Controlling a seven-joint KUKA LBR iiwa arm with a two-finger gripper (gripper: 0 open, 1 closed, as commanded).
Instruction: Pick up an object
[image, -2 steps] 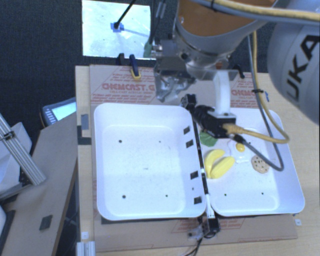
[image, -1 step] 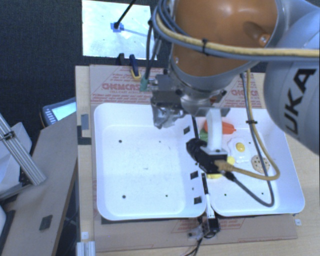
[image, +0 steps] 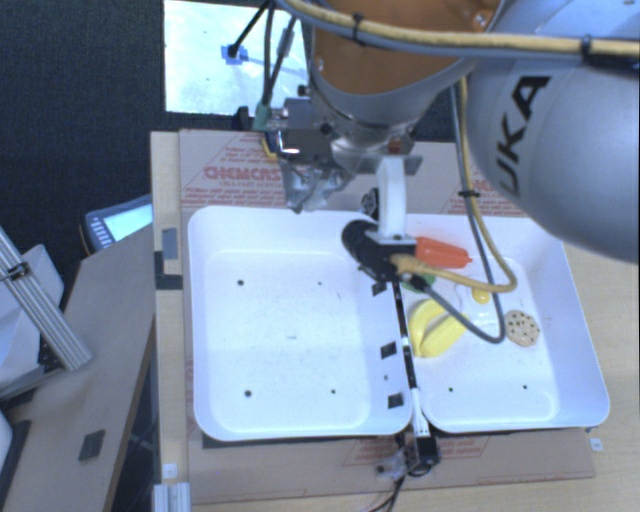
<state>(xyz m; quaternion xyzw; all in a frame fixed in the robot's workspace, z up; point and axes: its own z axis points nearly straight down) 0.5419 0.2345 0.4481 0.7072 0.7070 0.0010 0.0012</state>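
There I was, my gripper (image: 305, 190) hanging over the far rim of the left bin (image: 290, 330), and from this angle I could not tell whether it was released or clenched; I could make out nothing in it. All the candidates sat in the right bin (image: 500, 390), well apart from me. An orange piece (image: 442, 252), long and carrot-shaped, lay near that bin's far edge, close to the divide between the bins. A yellow piece (image: 435, 328), curved and plump, lay nearer the middle, just beside the divide. A round biscuit (image: 521, 327), speckled, lay flat to the yellow piece's right, close but apart. My reading was that these were toy foods, light and probably smooth plastic, so slippery more than fragile. The biscuit looked the poorest pick, flat against the floor with little edge to catch. The orange piece looked the best bet: stiff, narrow, and best taken across its middle, where the sides run almost parallel, not at the tapering tip, which I judged would squirt out.
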